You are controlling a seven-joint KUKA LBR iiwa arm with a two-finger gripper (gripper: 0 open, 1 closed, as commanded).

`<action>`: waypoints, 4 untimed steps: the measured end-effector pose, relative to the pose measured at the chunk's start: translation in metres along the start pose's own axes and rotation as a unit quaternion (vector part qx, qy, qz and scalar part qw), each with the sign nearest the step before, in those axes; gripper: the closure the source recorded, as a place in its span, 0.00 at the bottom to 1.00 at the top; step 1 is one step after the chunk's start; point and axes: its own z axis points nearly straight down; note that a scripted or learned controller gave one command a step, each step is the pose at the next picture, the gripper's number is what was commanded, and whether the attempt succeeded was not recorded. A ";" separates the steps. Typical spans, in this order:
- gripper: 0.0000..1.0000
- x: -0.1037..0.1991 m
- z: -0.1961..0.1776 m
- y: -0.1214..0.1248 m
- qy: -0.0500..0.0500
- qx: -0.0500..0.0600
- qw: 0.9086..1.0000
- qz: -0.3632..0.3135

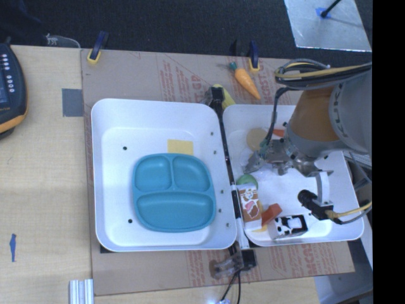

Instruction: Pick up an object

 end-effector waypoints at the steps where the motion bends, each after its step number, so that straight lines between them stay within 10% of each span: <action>1: 0.00 -0.004 -0.001 0.038 -0.001 -0.005 1.000 -0.001; 2: 1.00 -0.005 -0.013 0.038 -0.001 -0.005 1.000 -0.002; 3: 0.00 -0.005 -0.012 0.037 -0.001 -0.004 1.000 -0.002; 4: 1.00 -0.006 -0.023 0.037 -0.001 -0.003 1.000 -0.003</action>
